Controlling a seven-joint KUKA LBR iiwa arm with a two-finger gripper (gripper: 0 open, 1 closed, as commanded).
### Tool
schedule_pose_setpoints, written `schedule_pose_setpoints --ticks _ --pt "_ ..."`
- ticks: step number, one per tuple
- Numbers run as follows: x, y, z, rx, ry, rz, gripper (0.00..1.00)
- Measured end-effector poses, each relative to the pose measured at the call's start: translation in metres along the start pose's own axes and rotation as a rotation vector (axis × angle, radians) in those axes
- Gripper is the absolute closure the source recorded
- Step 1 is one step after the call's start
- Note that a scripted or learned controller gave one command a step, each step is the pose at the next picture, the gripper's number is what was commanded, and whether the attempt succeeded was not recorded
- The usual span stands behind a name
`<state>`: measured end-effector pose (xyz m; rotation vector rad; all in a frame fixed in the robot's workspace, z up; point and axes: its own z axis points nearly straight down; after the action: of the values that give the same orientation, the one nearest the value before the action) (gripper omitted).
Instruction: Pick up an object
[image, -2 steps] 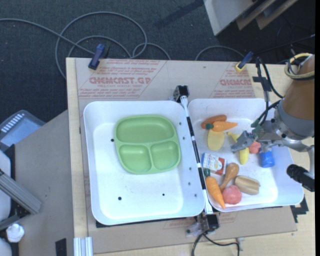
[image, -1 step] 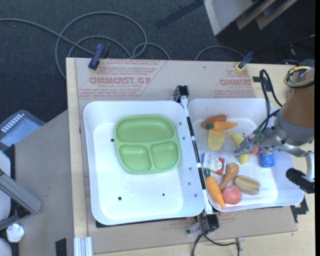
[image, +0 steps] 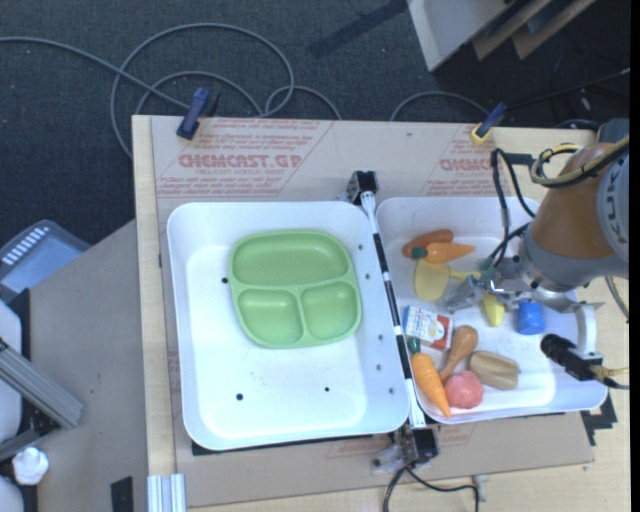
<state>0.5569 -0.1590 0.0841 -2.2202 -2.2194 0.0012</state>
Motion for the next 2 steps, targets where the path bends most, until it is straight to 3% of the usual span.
schedule_pose_setpoints --ticks 1,2 --pt "0.0 0.001 -0.01 -0.003 -0.001 0.001 1.0" --pt "0.091 0.03 -0.101 -0.004 0.0 -0.002 1.0"
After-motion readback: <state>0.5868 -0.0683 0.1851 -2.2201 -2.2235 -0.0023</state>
